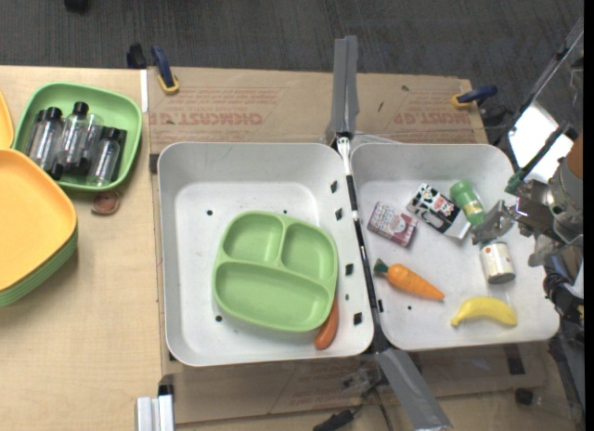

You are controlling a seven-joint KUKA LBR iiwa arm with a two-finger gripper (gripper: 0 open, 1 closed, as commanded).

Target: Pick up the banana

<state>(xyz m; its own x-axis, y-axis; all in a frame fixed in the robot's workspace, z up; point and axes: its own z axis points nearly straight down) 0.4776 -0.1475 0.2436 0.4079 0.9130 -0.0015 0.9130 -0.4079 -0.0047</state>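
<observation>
- Hovering at the right edge of the right bin [445,155], the pincer [509,208] hangs above the bin floor; whether it is clenched or released I cannot tell, and nothing shows in its grip.
- The arm reaches in from the right, its wrist low over the bin's right wall.
- The banana [484,312] lies flat near the bin's front right corner, apart from the pincer.
- A small white can [498,263] lies between them; a carrot [414,281] lies left of the banana.

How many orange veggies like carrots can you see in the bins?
2. One carrot lies in the right bin beside the banana; another orange one peeks from under the green tray.
</observation>
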